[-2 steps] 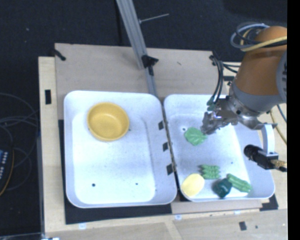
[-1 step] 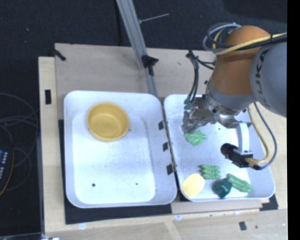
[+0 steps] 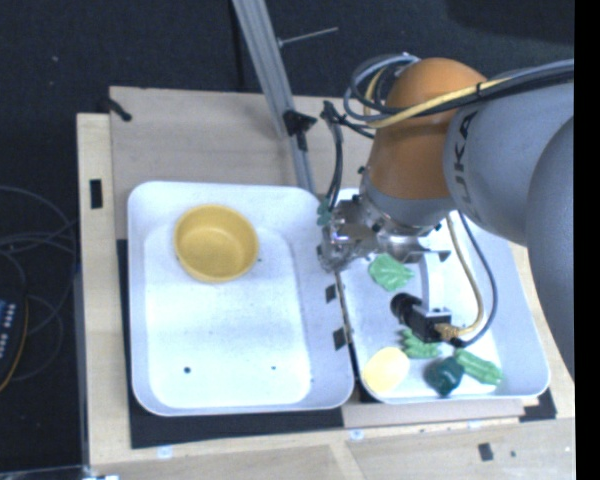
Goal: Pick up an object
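Arm (image 3: 430, 158) is over the right bin (image 3: 520, 313), with the gripper (image 3: 345, 240) low by that bin's left wall. Can't tell how open it is or whether it has anything. Green piece (image 3: 388, 271) lies just beside it. Pale yellow round (image 3: 385, 369), teal lump (image 3: 443, 375) and green bit (image 3: 479, 370) sit at the bin's near end. Yellow bowl (image 3: 216, 243) is in the left bin (image 3: 220, 368).

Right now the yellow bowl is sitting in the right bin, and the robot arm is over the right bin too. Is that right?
Not quite. The camera view shows the yellow bowl sitting in the left bin, not the right one. The robot arm is over the right bin, as you said.
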{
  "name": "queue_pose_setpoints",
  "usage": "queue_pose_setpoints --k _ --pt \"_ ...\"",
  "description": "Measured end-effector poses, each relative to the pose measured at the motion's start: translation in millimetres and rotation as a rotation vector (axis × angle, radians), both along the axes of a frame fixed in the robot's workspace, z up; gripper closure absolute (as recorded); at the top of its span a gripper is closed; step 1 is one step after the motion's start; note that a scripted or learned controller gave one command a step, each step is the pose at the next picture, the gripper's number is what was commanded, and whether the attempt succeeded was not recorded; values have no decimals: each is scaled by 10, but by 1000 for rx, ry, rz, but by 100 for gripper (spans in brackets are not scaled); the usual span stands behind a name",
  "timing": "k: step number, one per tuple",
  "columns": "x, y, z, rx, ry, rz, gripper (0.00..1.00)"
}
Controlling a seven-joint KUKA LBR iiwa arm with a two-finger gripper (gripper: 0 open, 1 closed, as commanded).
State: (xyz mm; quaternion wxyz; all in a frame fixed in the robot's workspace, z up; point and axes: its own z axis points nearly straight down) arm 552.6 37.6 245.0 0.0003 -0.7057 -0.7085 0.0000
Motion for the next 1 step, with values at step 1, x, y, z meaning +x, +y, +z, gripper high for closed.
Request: queue_pose_setpoints --k 1 --pt "76 460 -90 0 0 -2 100"
